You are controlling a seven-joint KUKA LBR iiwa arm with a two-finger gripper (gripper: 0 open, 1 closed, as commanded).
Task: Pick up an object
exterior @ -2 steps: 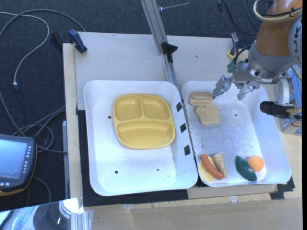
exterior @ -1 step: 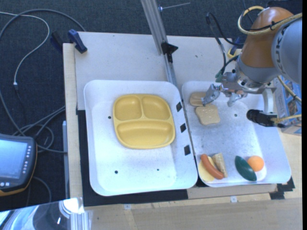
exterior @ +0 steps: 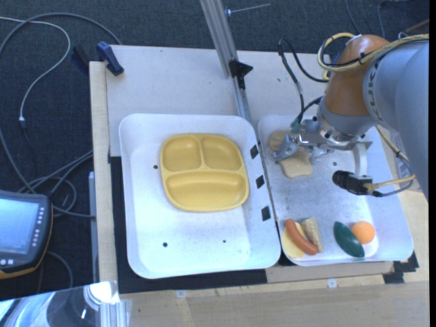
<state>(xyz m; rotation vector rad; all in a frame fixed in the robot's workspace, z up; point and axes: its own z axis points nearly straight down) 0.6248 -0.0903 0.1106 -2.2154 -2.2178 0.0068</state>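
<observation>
Sitting near the right bin's (exterior: 392,213) far-left corner, the tan bread-like piece (exterior: 297,167) looks light, soft, squashy (grab its flat sides, I'd say). Gripper (exterior: 294,150) is w/ it, touching or just above; fingers' state: can't tell. Yellow tray (exterior: 203,172) fills the left bin (exterior: 146,237).

Obscured and cropped items, overhead bench view

Hand (exterior: 294,148): finger ends too small to tell whether parted or closed. Tan bread piece (exterior: 298,167): upper edge covered by the hand. Second tan piece (exterior: 276,140): right side hidden behind the hand. Arm (exterior: 398,87): cut off at the right edge. Monitor (exterior: 20,234): cropped by the left edge. Shiny object (exterior: 61,308), bottom-left corner: cropped, identity unclear.
</observation>
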